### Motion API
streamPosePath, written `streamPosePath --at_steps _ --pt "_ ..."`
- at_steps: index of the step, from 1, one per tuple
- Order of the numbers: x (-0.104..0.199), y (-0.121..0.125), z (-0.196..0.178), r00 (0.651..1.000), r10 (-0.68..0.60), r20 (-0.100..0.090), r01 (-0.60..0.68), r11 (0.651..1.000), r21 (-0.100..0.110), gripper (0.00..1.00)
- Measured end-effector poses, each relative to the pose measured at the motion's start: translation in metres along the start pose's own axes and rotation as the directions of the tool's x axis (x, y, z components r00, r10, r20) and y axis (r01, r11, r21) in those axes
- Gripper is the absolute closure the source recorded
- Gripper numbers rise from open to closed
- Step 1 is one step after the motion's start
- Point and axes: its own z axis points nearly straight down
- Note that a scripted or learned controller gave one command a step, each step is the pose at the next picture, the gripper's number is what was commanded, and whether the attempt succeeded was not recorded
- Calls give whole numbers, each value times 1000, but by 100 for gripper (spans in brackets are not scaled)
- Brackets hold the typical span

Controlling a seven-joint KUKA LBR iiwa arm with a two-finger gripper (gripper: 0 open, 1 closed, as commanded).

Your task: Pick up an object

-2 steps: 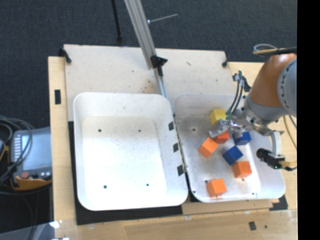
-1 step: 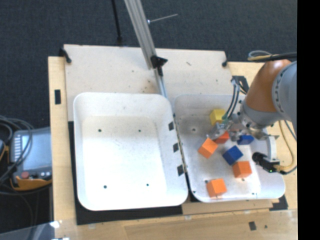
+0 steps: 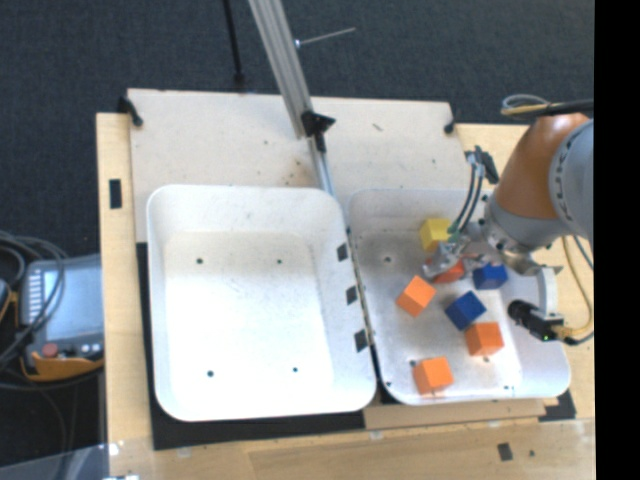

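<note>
even, bright overhead light, soft faint shadows, slightly grainy low-resolution picture

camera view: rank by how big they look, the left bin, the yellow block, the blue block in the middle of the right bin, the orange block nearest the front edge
1. left bin, by far the largest.
2. orange block nearest the front edge and blue block: these look alike, so no ranking between them.
3. yellow block, slightly smaller-looking, though it lies farther from the camera.

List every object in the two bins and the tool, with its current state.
yellow cube: resting in the right bin, beside the tool
tool: down among the cubes, grip unclear
orange cubes: three, lying free
blue cubes: two, lying free
left bin: upright on bench
</note>
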Motion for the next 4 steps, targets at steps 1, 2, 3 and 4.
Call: streamPosePath --at_steps 1,2,3,4 --pt "-3 -1 -44 1000 0 -2 0 1000 2 100" --pt "-9 -3 -86 1000 1 -2 -1 1000 5 100" --pt "-13 8 -142 1000 -11 -1 11 1000 0 100" --pt "45 10 -142 1000 -14 -3 15 1000 6 100"
